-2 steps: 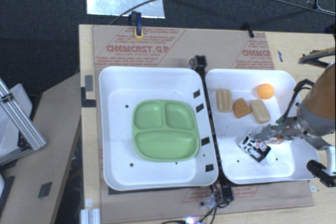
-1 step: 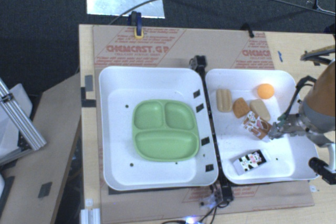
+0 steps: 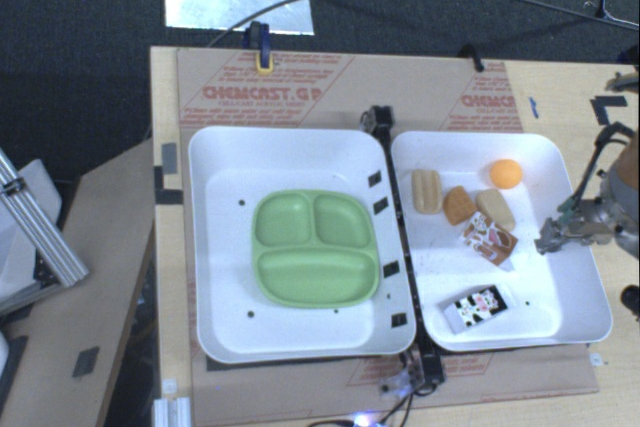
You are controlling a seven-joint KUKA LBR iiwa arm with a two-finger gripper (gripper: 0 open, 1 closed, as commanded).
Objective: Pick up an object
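The tool (image 3: 552,241) hangs over the right edge of the right bin (image 3: 580,310), and whether it is wide or narrow cannot be told from here. To its left lie a patterned packet (image 3: 489,239), a tan block (image 3: 495,208), a brown cookie (image 3: 459,205), a pale bar (image 3: 427,190) and an orange ball (image 3: 506,174). A black-and-white carton (image 3: 475,308) lies nearer the front, and a green divided plate (image 3: 315,247) sits in the left bin (image 3: 225,215).

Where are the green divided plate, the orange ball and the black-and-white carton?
green divided plate (image 3: 316,248), camera view, centre divider
orange ball (image 3: 506,174), camera view, middle
black-and-white carton (image 3: 475,308), camera view, top face
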